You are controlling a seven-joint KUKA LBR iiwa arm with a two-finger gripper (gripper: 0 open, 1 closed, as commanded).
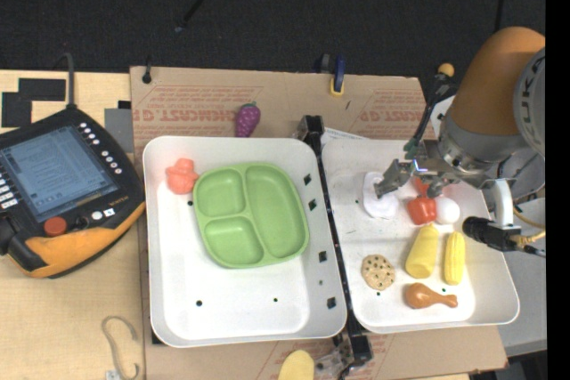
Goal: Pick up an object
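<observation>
My gripper hangs over the back of the right bin, fingers spread open and nothing between them. Its left fingertip is over a white toy. Just below the right fingertip lie a red toy and a white egg-like piece. Nearer the front lie a yellow piece, a corn cob, a cookie and a brown drumstick.
The left bin holds a green divided plate and a pink toy. Purple grapes lie on the cardboard behind it. A teach pendant sits far left. A yellow item lies at the front edge.
</observation>
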